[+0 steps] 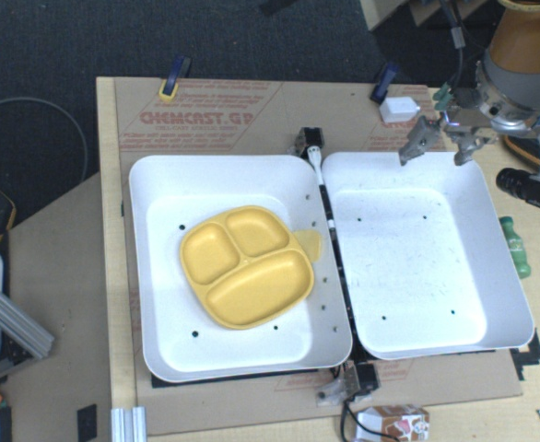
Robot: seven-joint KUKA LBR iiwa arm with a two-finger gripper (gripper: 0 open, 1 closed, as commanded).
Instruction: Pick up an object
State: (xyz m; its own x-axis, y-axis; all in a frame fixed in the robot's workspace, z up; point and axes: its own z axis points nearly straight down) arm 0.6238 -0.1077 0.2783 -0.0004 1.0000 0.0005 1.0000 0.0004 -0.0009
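A yellow divided plate [245, 265] with three compartments lies in the left white bin [159, 191], slightly right of its middle. A small pale yellow piece [308, 243] pokes out from under the plate's right edge. My gripper [438, 149] hangs above the far edge of the right bin [417, 265], well to the upper right of the plate. Its two fingers are spread apart with nothing between them.
A black strip [329, 228] runs between the two bins, with a clip [308, 140] at its far end. A white block [399, 110] and clamps sit on the cardboard bench behind the bins. A green object [515, 245] lies right of the right bin.
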